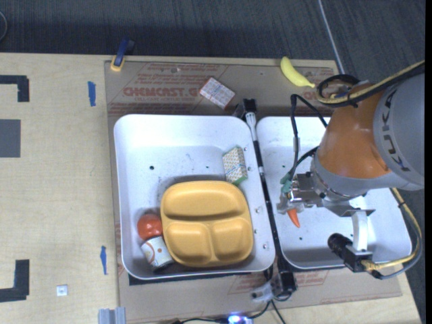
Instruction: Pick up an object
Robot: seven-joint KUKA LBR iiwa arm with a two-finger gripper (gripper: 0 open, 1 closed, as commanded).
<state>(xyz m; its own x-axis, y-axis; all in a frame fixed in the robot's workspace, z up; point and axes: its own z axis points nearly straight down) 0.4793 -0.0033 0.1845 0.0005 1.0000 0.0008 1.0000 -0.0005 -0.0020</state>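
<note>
Nearest, the yellow divided tray (205,223) fills the left bin (128,181); over the right bin (304,258), the gripper (294,208) pinches an orange carrot-like piece (294,217) between narrow fingers.

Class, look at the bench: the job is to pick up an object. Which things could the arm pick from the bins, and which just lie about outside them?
Belongs to the job:
gripper
small orange piece under it, right bin
yellow divided tray, left bin
red-and-white ball
patterned packet

Lying about:
banana
checked card
blue clip
</note>
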